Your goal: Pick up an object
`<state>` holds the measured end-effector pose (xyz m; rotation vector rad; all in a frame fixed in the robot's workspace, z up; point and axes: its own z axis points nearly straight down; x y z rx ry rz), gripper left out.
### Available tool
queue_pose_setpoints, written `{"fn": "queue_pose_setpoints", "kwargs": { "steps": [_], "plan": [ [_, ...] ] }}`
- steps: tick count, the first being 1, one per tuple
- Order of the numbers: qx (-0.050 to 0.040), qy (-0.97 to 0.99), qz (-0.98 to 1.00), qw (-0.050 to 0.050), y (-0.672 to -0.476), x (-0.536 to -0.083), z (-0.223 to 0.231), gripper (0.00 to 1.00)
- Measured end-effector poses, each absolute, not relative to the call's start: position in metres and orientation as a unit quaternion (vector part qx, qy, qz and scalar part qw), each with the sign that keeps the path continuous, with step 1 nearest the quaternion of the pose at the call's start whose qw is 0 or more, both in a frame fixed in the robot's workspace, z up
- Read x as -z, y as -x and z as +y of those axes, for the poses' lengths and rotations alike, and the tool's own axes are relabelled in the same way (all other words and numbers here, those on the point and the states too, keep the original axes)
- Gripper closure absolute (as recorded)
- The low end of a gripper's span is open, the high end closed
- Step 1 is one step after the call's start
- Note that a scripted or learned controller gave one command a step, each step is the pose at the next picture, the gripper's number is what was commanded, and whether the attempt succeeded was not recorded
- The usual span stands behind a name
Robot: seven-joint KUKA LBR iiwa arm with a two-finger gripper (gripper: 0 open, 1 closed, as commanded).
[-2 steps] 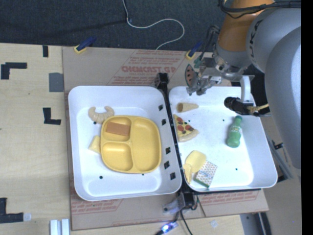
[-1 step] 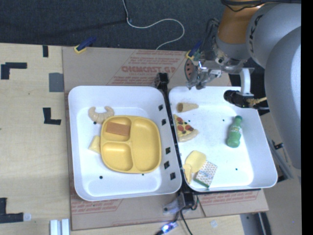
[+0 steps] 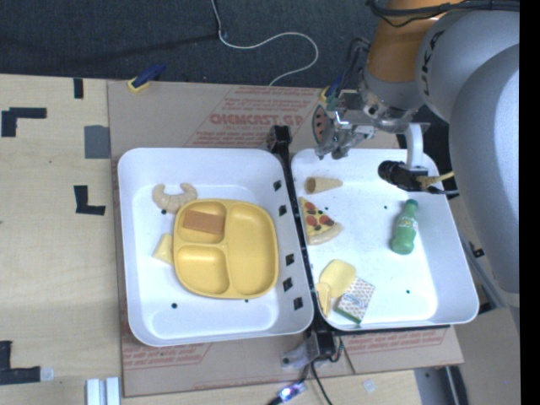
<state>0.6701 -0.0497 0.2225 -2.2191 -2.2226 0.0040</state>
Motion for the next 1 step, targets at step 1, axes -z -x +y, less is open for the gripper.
{"fn": "queue_pose_setpoints", "kwargs": {
  "steps": [1],
  "plan": [
    [-0.0009,0.707,-0.707,0.0,-0.6771,-0.2236,-0.055,1.0]
  ]
}}
